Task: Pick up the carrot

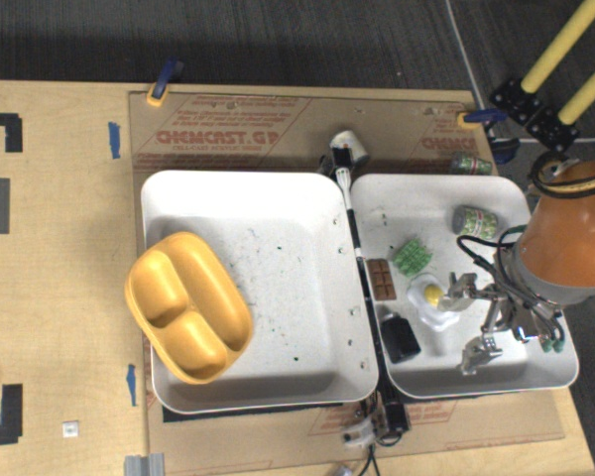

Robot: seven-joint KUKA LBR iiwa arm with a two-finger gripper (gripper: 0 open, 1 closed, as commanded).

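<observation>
While the gripper (473,317) hangs low over the right bin (446,380) at lower right, fingers spread with nothing between them, I cannot tell which small item there is the carrot.

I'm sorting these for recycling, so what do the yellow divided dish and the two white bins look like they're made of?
Yellow divided dish: likely molded plastic, smooth and semi-glossy, with soft highlights. Left white bin and right white bin: apparently thin plastic, matte, the left speckled with dark marks.
</observation>
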